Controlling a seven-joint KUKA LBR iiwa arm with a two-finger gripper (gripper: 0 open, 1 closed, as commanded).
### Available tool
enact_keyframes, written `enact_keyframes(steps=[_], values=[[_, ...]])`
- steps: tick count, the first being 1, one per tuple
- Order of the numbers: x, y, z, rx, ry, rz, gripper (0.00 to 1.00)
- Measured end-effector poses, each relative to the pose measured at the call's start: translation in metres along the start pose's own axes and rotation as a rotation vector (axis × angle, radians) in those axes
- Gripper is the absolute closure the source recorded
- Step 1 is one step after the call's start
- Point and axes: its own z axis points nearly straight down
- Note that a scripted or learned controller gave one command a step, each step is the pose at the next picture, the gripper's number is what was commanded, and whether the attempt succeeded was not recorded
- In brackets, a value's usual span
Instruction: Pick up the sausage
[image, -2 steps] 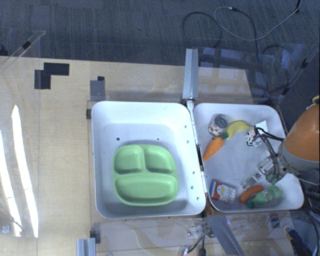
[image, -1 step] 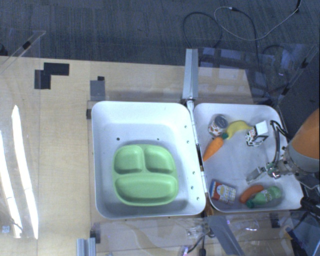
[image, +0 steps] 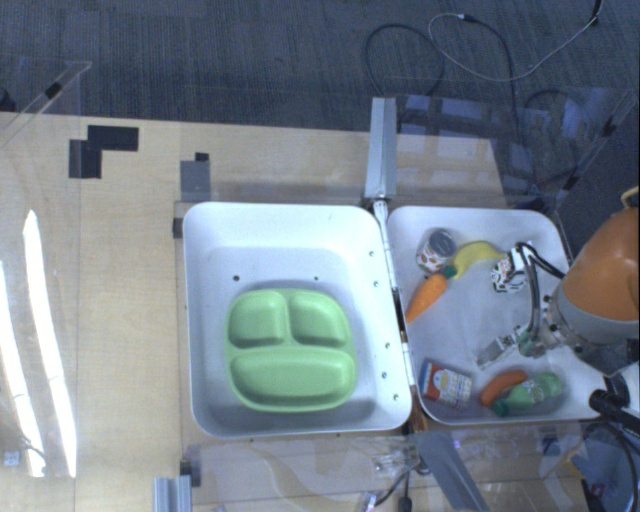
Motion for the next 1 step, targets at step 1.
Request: enact_keyframes(steps=[1], values=[[-0.0291,-0.0110,0.0006,0.001,0.004,-0.048,0.00]])
